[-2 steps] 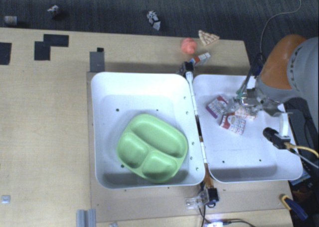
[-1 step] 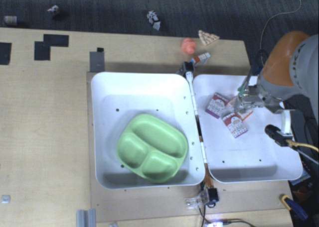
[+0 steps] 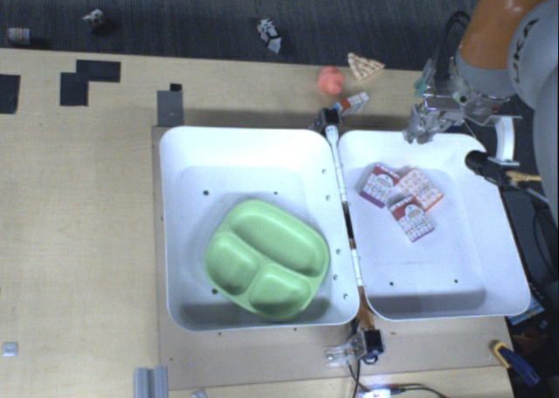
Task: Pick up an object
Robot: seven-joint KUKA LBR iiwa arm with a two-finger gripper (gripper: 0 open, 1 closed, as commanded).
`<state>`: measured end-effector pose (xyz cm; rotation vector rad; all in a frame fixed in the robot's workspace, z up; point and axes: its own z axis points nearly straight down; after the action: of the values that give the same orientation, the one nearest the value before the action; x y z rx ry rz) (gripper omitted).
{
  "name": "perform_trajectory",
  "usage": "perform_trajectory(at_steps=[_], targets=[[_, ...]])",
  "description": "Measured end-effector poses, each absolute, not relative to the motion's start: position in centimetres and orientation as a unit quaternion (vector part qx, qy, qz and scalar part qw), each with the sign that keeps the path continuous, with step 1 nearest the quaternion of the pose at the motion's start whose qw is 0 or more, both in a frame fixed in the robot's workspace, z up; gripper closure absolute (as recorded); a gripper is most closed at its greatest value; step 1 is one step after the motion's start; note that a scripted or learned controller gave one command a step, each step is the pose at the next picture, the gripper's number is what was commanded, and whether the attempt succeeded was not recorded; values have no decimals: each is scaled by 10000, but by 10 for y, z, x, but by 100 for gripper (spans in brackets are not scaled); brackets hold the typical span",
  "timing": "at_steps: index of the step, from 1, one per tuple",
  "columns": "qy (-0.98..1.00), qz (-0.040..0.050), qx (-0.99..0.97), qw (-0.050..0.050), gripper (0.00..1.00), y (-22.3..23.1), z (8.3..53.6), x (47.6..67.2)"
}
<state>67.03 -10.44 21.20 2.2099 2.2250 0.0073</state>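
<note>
Green plastic tray (image 3: pixel 266 257), smooth and rounded with three moulded compartments, is sitting tilted in the left white bin (image 3: pixel 188 161), while three small flat red-and-white printed packets (image 3: pixel 400 198) are lying bunched together, touching, in the right bin (image 3: pixel 472 291). The hand (image 3: pixel 422 130) is hovering over the right bin's far rim, above the wood-grain tabletop (image 3: pixel 79 239), honestly can't tell how it's set.

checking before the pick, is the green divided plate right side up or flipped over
Right side up. The green divided plate in the left bin shows its three hollow compartments facing the camera.
</note>
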Motion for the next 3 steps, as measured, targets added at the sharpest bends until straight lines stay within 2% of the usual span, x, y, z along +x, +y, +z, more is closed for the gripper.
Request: perform_trajectory(at_steps=[1, 2, 3], targets=[[7093, 14, 7049, 18, 0, -105, 211, 670], [7085, 31, 7057, 45, 0, -127, 98, 671], [7105, 54, 7036, 66, 100, -126, 111, 674]])
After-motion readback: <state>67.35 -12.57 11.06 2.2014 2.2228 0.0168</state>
